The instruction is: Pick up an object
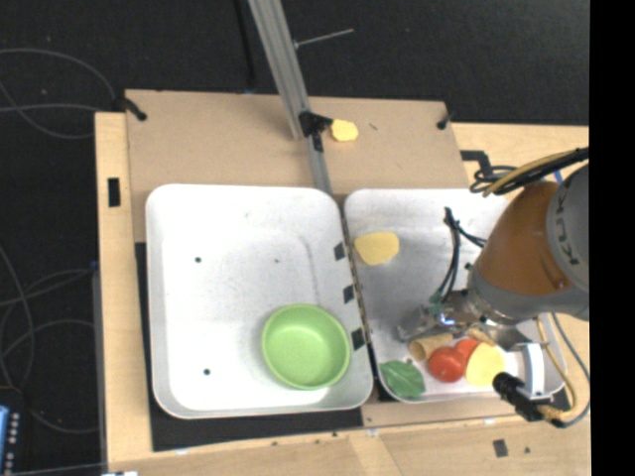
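Two shallow white bins are seen side by side on a tan bench (218, 142), viewed from above at a slant. In the left bin (198, 236) a single green bowl (306, 345) is set upright near the lower right corner, close to the wall shared with its neighbour. A metal rail (278, 58) is seen slanting up from the seam between the bins, and one small yellow piece (344, 131) is left on the bench just beside the rail's foot (outside both bins).

In the right bin (397, 216) five loose things are counted: one pale yellow disc (377, 248) lying alone near the upper left, well apart from the rest, and four crowded along the lower edge, namely one green leaf-shaped piece (403, 377), one tan stick-like piece (429, 344), one red tomato-like ball (448, 363) and one yellow lump (485, 367) touching the ball's right side.

The gripper (448, 317) is lowered over this cluster, just above the tan piece and the red ball, with the arm's orange band (521, 241) seen behind it; whether the pincer is released or clenched cannot be told, and nothing is seen grasped.
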Action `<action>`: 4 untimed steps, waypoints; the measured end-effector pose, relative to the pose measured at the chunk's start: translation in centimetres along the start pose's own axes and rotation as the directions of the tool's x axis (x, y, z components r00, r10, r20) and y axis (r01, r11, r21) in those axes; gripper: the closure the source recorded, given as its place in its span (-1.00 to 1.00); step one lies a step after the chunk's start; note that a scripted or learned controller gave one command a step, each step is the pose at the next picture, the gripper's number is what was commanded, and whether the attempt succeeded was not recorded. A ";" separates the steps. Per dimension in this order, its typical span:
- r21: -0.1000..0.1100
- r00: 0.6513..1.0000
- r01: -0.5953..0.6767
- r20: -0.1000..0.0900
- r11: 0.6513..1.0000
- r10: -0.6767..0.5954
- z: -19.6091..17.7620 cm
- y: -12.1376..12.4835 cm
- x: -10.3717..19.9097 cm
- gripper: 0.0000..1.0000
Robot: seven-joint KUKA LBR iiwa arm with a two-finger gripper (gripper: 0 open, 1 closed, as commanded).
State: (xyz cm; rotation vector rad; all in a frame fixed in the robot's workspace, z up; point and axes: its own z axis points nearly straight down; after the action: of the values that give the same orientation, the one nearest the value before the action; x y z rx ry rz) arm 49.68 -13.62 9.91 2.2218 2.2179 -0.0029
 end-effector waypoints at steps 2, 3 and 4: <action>-0.008 1.000 0.005 -0.001 1.000 -0.005 -7.6 0.4 -0.1 1.00; -0.008 1.000 0.006 -0.001 1.000 -0.006 -13.6 1.5 -0.1 1.00; -0.006 1.000 0.007 -0.002 1.000 -0.007 -17.2 1.7 -0.2 1.00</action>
State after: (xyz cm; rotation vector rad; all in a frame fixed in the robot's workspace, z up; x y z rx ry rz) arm 51.33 -13.73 27.11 2.2123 2.2233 0.0054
